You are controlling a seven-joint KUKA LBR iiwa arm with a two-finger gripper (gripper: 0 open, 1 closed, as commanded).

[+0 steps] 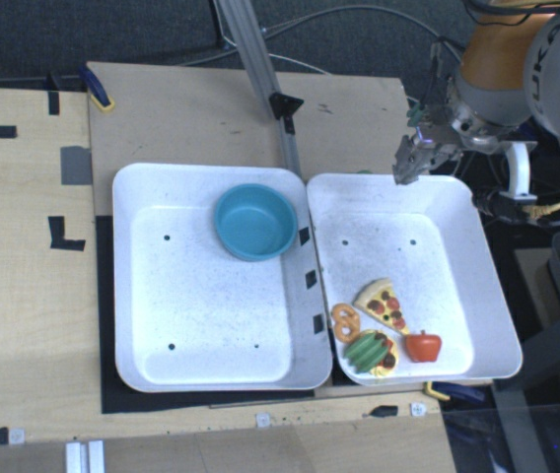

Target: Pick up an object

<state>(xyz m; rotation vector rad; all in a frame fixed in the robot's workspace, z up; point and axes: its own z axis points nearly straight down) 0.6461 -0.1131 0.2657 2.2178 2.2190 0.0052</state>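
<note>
A blue bowl (254, 222) sits in the left bin (152, 274), near its far right corner. In the right bin (457, 254), at its near edge, lie a pizza slice (382, 304), a small pretzel (345, 317), a green vegetable piece (368, 351) and a red pepper (423, 346). My gripper (409, 166) hangs above the far rim of the right bin, well away from the food items. I see nothing held in it.
A slanted metal pole (256, 57) crosses the bench behind the bins and ends near the gap between them. Cables run along the dark background. The orange-banded arm (512, 37) occupies the upper right.
</note>
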